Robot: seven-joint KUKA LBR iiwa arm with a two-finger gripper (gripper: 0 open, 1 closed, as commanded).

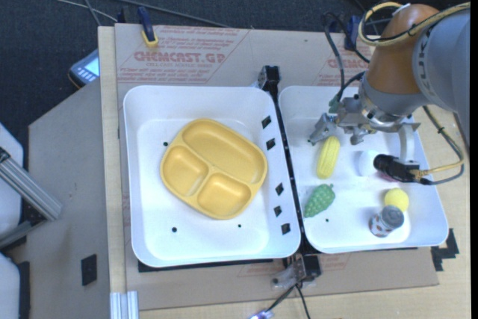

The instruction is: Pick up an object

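You've got the bench (224, 41) topped with a printed cardboard sheet, two white bins side by side on it: left bin (138, 160) and right bin (426, 228), with a blue clamp (147, 26) at the sheet's back edge.

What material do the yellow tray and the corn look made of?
Tray: likely moulded plastic, one even yellow, soft sheen, rounded compartments. Corn: probably a plastic toy, smooth pale yellow with a slight gloss; too small to be sure.
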